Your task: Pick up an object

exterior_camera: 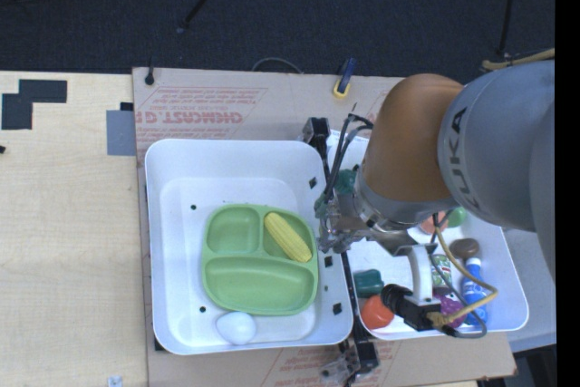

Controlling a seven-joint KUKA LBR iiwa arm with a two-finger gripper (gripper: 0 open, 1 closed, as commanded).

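My gripper point(332, 229) hangs below the orange wrist band, over the seam between the two bins and next to the green plate's right edge. A green divided plate point(258, 281) lies in the left bin point(172, 195), with a yellow corn cob point(287, 236) in its upper right compartment. A white egg-shaped object point(237, 327) rests just below the plate. In the right bin point(512, 308) lie a dark green cup point(368, 283), an orange-red piece point(377, 314), a blue bottle point(472, 291) and a brown round piece point(465, 247). The arm hides much of that bin.
The arm's big grey and orange body point(453, 149) covers the upper half of the right bin. Cables and a black part point(408, 304) trail across its lower half. A yellow-blue clamp point(343, 79) sits at the board's far edge. Bare bin floor shows left of the plate.
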